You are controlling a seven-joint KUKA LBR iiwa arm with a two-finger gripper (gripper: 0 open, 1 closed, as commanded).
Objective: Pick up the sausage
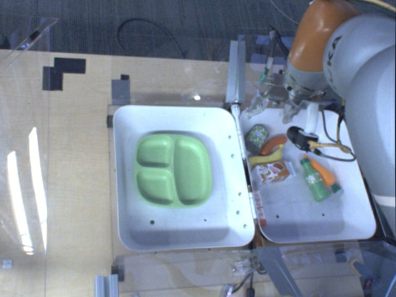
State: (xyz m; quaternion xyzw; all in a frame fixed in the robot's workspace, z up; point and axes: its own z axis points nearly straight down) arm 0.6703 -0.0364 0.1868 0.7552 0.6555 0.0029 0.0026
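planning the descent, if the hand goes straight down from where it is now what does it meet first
Probably bare floor of the right bin near its far wall; the hand sits beyond the sausage, though depth is unclear.

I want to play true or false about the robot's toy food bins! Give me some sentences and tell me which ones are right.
1. The green plate lies in the left bin. True.
2. The sausage lies on the green plate. False: it lies in the right bin, beside the round green toy.
3. The pincer hangs over the far edge of the right bin. True.
4. The green bottle stands upright. False: it lies flat on its side.
5. The sausage is between the pincer's fingers. False: it lies on the bin floor.
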